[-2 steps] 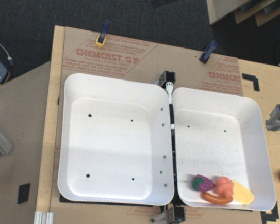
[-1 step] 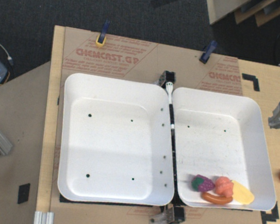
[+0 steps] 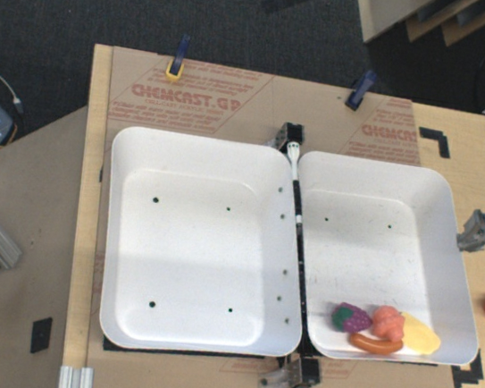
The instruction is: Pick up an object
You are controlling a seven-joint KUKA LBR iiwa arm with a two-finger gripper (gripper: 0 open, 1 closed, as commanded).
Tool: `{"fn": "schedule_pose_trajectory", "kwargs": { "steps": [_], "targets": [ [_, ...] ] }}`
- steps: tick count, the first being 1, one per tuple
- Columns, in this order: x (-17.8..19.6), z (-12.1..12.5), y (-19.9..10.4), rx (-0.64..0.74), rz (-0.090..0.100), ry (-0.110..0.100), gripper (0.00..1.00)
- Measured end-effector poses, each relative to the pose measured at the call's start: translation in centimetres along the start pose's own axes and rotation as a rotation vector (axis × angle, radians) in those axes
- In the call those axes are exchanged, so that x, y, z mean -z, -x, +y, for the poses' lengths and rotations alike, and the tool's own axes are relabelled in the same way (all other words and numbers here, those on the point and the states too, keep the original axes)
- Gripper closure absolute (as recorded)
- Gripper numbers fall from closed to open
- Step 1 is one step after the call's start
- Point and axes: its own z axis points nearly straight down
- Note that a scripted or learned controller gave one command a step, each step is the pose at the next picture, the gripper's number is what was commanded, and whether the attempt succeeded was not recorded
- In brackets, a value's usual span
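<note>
Toys sitting w/ near-right corner of right bin (image 3: 454,231): purple grapes (image 3: 352,318), orange sausage (image 3: 374,344), pink lump (image 3: 389,323), yellow piece (image 3: 420,336), all touching. Gripper (image 3: 483,229) hanging at bin's right rim; jaws' state can't tell.

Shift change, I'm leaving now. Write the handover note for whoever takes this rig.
Tool: at the right bin's outer edge, above the bench; open or shut unclear, nothing seen in it.
Things: purple grape cluster toy, pinkish-orange lumpy toy, yellow flat piece and orange sausage-shaped toy bunched in the right bin's near corner.
Done: nothing picked.
Left: reach one, grasp, lift.
</note>
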Motion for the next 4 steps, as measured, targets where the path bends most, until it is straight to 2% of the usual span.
{"fn": "schedule_pose_trajectory", "kwargs": {
  "steps": [1,4],
  "targets": [
    [-1.3,2.9,2.1,0.004,-0.004,0.010,1.00],
    [2.0,3.0,2.2,0.005,-0.011,0.022,1.00]
  ]
}}
